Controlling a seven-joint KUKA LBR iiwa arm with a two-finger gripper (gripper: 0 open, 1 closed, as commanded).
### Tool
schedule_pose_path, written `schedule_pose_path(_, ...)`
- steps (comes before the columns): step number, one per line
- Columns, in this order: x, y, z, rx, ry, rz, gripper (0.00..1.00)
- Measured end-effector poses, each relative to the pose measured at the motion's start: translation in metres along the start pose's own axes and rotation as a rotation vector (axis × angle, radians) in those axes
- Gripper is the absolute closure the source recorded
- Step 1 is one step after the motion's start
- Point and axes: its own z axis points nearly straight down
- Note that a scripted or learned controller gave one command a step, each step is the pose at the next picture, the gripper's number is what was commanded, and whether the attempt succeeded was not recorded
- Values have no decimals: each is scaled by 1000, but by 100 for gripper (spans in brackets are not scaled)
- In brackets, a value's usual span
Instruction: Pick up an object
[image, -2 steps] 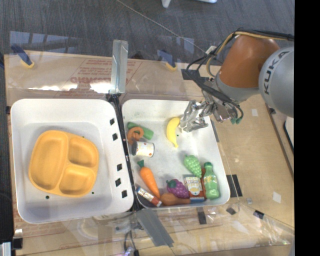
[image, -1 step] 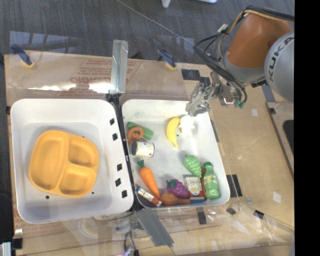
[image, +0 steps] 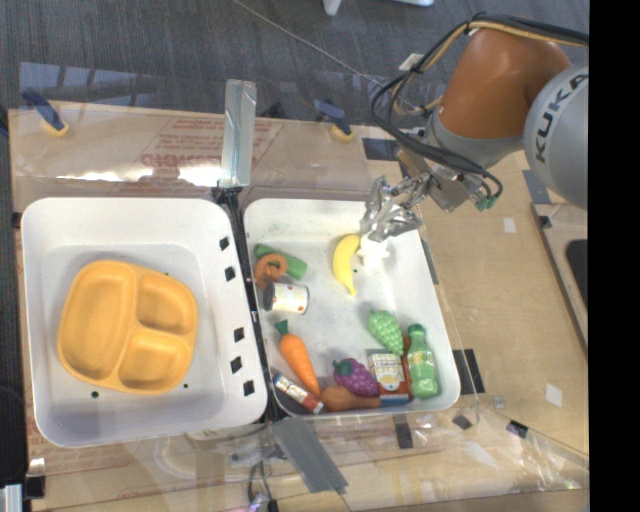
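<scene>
White plastic bins (image: 40, 330) – 2 of them, side by side on the desk (image: 500, 300), w/ a clip-studded divider between. The left one carries a yellow compartment tray (image: 125, 325), probably the drop-off spot, so it's kept apart from the clutter. The right bin (image: 440, 320) holds the pickable stuff, mostly bunched toward its near edge & left wall: banana (image: 346, 262), orange ring-shaped toy (image: 270, 267), small white can (image: 288, 297), carrot (image: 297, 362), green grape bunch (image: 386, 330), purple grape bunch (image: 355, 376), green bottle (image: 421, 362), a red-labelled box (image: 385, 368) and approx 2 more bits along the near wall that are too jumbled to name.

Claw (image: 385, 218) hangs from the grey arm w/ its orange band (image: 490, 75), reaching in from the right and hovering over the far right part of the right bin. Nothing sits between its fingers – it looks released, metal fingers spread and pointing down-left, though the glare makes that a soft call.

Nearest candidate is the banana: it lies flat on the bin floor, curved, just beside the claw on the claw's left-near side, tip almost under the fingers. It's isolated from the other toys, so I'd judge it the easiest target – a short drop & slight shift left should straddle it. Rest of the items are well apart, toward the near wall.
</scene>
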Motion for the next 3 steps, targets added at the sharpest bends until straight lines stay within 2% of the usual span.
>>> schedule_pose_path(1,-20,28,-41,4,-4,-118,100)
schedule_pose_path(2,10,-18,17,-2,1,-615,100)
schedule_pose_path(3,8,-17,27,2,-2,-1392,100)
